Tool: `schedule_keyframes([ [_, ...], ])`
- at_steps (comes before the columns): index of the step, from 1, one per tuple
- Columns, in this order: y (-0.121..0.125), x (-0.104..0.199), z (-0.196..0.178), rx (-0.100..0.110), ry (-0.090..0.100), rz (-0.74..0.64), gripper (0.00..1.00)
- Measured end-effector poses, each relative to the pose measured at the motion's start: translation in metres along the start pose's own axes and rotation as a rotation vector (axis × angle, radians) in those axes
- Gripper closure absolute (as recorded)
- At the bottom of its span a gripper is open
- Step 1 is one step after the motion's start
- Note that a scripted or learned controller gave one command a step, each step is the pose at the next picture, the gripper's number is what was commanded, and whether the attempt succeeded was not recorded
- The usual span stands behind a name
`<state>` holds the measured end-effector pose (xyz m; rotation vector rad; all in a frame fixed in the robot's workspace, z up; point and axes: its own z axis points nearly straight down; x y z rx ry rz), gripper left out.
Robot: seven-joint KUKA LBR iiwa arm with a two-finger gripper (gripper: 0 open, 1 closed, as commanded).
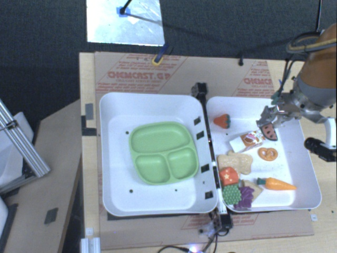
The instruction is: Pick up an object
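Observation:
My gripper [267, 120] hangs over the far right part of the right bin [310, 186], reaching in from the right. Directly below and touching it in the image is a watermelon slice [270, 133]; whether it is gripped is not visible. Other toy foods lie in this bin: a strawberry [222, 121], a small snack packet [246, 141], a pretzel [268, 154], a bread slice [238, 163], a red tomato piece [228, 176], green peas [231, 193], purple grapes [245, 196] and a carrot [277, 184].
The left bin [113, 115] holds a green divided plate [162, 152]. A black clip row [206, 141] runs along the wall between the bins. The grey arm with its orange band [319, 73] stands over the right bin's far right corner.

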<state>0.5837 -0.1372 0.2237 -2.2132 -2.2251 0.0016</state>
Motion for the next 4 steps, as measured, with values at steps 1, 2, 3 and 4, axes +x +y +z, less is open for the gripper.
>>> schedule_keyframes([
  [1,-0.037,0.027,-0.008,-0.002,0.0,-0.001,1.0],
  [2,-0.079,0.065,-0.009,-0.001,0.0,-0.002,1.0],
  [3,-0.074,0.065,0.009,-0.002,-0.001,0.004,1.0],
  [4,-0.067,0.059,0.005,-0.005,-0.002,0.004,1.0],
])
